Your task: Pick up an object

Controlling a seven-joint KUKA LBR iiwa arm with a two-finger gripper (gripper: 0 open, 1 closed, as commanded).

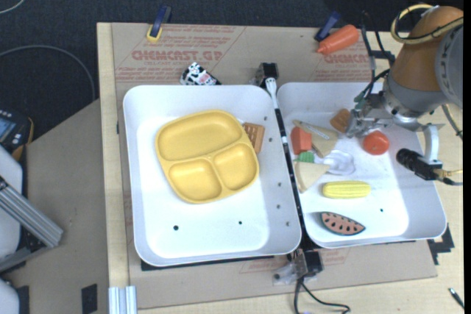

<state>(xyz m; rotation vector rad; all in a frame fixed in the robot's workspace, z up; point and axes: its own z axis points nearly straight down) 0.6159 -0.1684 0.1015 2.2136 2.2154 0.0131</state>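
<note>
Two shallow white bins sit side by side on my bench. The left bin [147, 232] carries one yellow divided plate [207, 155] with three compartments, lying toward the bin's far half. One waffle-patterned brown piece [255, 134] rests just beside the plate's right edge, close to the bin's right wall. Beyond this bin's far edge, on the bare bench, lies one small black-and-white toy [197, 75].

The right bin [419, 220] holds the loose toy food. Near its left wall I count one red-orange piece [301, 139], with one small green piece [306, 157] just below it. One pale cream wedge [310, 174] lies nearer the front, and one white spoon-like piece [339, 161] sits beside it. One corn cob [346, 190] lies across the middle of the bin, and one watermelon slice [342, 223] rests near the front edge. One brown piece [341, 120] sits toward the far edge, and one red round piece [376, 143], like a tomato, lies right of it.

My gripper [366, 119] hangs low over the far part of the right bin, between the brown piece and the tomato-like piece. I cannot tell whether it is released or clenched, and I cannot tell whether it touches either.

One orange carrot toy [338, 39] lies on the bench beyond the right bin's far edge.
</note>
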